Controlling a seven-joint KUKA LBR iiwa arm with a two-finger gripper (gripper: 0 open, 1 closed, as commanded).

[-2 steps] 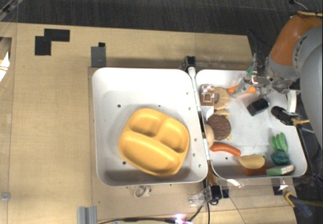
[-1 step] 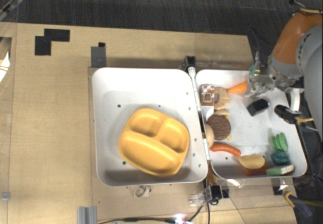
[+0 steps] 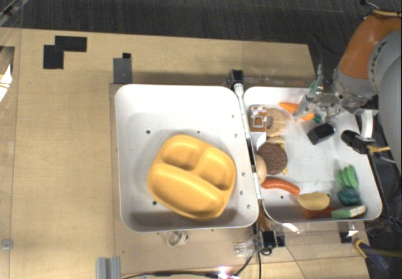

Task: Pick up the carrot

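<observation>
- Carrot [image 3: 289,108] lies in the right bin [image 3: 370,174], near its far edge, just beside the end effector [image 3: 319,110]; part of it looks hidden under the metal there.
- Small, orange and tapered; you should judge it a light toy, likely stiff plastic with a smooth skin that may slip.
- Take it across the thicker middle, not the thin tip; close square to its long axis so it does not squirt out.
- End effector hangs over that far corner; whether it is spread or pressed together, you cannot tell.
- A bun-like piece [image 3: 274,122] sits just beside the carrot; mind it when closing.
</observation>
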